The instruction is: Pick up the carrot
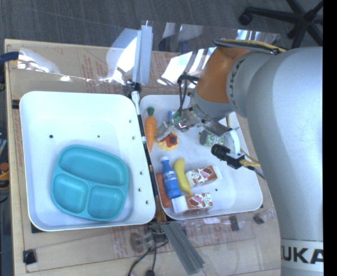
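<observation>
The carrot [150, 132] lies flat in the right bin [250, 195], close against the bin's left wall, with its green top toward the far end. It is not lifted yet, so the picking up is not done. The claw [181, 121] hangs just beside the carrot, on the side away from the wall, and does not seem to touch it. The view is too small and crowded there to tell if the claw is apart or together. Nothing can be seen held in it. The big grey arm [283, 125] bends in over the right bin, and its orange band [217, 76] sits above the wrist, which points down toward the toys. Near the carrot lie a small red and yellow toy [169, 138], a blue bottle [169, 179], a banana [182, 174] and two little snack packs [202, 177]. The left bin [36, 105] holds a blue tray [91, 181]. The claw likely has to move over the carrot, go down and close.
</observation>
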Controlling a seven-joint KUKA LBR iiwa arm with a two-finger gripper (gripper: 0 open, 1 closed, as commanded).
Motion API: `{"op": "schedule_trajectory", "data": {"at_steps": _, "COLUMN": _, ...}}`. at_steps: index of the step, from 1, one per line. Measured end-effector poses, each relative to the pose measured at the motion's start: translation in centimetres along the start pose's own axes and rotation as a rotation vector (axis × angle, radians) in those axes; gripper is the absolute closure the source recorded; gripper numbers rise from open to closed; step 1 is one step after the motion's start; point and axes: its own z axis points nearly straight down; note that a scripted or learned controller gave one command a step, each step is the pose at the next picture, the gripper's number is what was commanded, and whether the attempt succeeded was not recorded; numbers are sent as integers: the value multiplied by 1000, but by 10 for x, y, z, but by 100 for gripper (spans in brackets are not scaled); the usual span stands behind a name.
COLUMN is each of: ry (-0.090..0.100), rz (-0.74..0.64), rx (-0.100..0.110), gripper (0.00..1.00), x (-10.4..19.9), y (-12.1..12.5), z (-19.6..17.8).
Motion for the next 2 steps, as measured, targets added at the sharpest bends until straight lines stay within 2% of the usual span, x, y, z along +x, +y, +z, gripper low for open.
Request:
{"op": "schedule_trajectory", "data": {"at_steps": 1, "ry": -1, "rz": -6, "rx": -5, "gripper": 100, "x": 1, "y": 3, "z": -13}}
{"op": "schedule_trajectory", "data": {"at_steps": 2, "ry": -2, "rz": -6, "rx": -5, "gripper": 0, "x": 0, "y": 3, "z": -13}}
